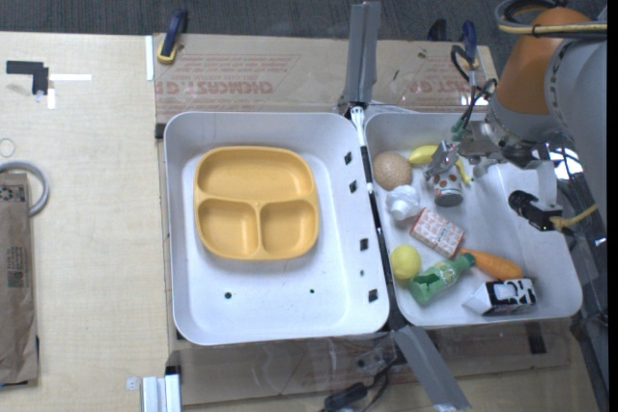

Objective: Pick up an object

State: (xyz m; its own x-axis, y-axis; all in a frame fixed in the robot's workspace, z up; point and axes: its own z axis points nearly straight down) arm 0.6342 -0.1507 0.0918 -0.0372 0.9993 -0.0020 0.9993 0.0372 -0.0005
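Starting at the near edge of the right-hand shallow white bin [565, 251], a small black-and-white carton [505, 296] lies in the near right corner, with an orange plastic carrot [491, 262] just behind it and a green plastic bottle [436, 281] beside a yellow lemon [406, 260] toward the near left. Further back sit a pink patterned box [435, 232], a crumpled white piece [403, 202], a brown egg-shaped thing [391, 170] and a yellow banana-like piece [423, 153] by the far edge. The gripper [446, 167] hangs low over a small grey can [448, 195] near the bin's middle; whether it is spread or closed cannot be told. The can looks light, stiff and smooth, likely slippery, so it is best pinched across its sides. The left white bin [183, 236] carries a yellow divided plate [257, 203].
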